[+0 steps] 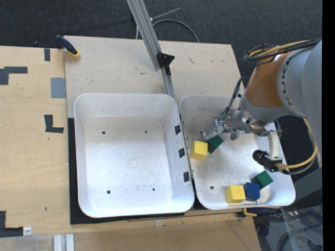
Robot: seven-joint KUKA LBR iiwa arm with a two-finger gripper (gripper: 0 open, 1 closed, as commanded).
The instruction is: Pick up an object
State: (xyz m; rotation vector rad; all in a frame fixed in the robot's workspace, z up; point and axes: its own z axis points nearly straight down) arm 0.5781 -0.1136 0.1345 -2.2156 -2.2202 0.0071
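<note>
My gripper (224,129) hangs over the upper middle of the right bin (209,106), under the orange-banded wrist. A dark green block (214,143) lies tilted just below and left of the gripper, very close to it; whether they touch is unclear. A yellow cube (199,150) sits against the green block's left side, near the bin's left wall. At the bin's front right corner lie another yellow cube (235,193), a blue cube (252,191) and a green cube (263,179), bunched together.
The left bin (84,109) sits beside the right one, sharing a raised divider. A slanted metal pole (149,30) crosses above the bins' back edge. Black cables (269,161) hang along the right bin's right wall.
</note>
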